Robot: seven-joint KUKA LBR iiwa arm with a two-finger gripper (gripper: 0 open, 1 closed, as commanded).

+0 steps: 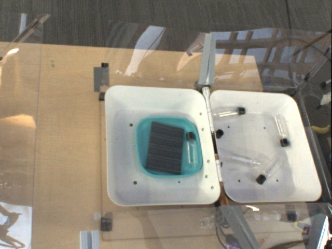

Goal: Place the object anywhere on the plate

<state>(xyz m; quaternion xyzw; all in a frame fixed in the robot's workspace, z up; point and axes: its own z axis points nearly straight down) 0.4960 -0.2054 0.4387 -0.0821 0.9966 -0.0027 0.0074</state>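
Tool state: you cannot tell how far open it is, or whether it has hold of anything.
Plate (142, 157): teal, with rounded corners, sitting in the middle of the left bin (119, 139).
Vial on plate (191, 150): clear with a black cap, lying along the plate's right side with the cap at the far end, just beside the dark block.
Dark block (166, 148): ribbed and rectangular, flat on the plate and slightly tilted.
Right bin (306, 154): you see loose vials (280, 131) scattered here, clear with black caps and well apart from each other.
Table (52, 139): light wood; the two bins sit side by side, touching along their inner edges.
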